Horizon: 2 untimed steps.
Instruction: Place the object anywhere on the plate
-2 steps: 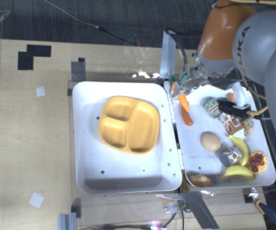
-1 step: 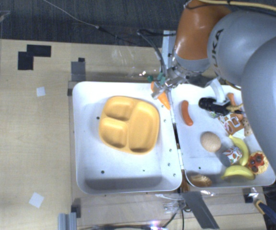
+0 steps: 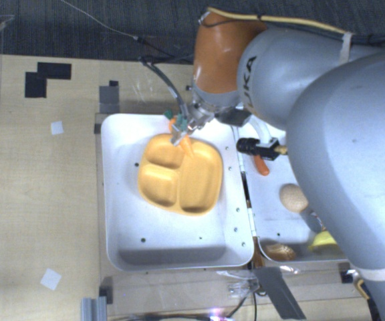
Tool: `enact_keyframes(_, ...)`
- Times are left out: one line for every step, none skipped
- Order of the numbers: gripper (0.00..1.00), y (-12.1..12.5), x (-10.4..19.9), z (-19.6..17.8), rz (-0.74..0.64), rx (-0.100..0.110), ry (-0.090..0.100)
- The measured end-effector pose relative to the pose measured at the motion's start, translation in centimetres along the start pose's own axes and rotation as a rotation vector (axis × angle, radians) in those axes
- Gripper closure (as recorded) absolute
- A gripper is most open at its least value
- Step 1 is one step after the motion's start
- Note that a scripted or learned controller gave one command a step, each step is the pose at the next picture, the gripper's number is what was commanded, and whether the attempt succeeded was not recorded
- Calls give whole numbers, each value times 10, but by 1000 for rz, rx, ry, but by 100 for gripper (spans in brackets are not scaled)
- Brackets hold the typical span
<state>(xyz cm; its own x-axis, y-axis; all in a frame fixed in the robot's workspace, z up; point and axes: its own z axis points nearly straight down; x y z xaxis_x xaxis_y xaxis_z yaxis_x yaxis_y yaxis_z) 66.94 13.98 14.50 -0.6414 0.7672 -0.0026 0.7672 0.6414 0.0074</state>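
Note:
A yellow divided plate (image 3: 179,176) lies in the left white bin (image 3: 122,199). My gripper (image 3: 180,134) hangs over the plate's far edge, reaching in from the upper right. It is shut on a small orange carrot-like object with a green end (image 3: 187,144). The orange tip pokes out below the fingers, touching or just above the plate's far rim. The green end (image 3: 171,116) shows on the other side of the fingers. The rest of the object is hidden by the fingers.
The right bin (image 3: 273,229) holds a small orange piece (image 3: 263,166), a beige egg-shaped thing (image 3: 293,197), a yellow item (image 3: 323,241) and a brown item (image 3: 279,251). The big grey arm covers most of that bin. A low wall (image 3: 244,186) separates the bins.

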Motion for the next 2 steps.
enact_keyframes(100,-8,91,-17,48,-1,3)
enact_keyframes(100,-13,105,31,-143,-10,-5)
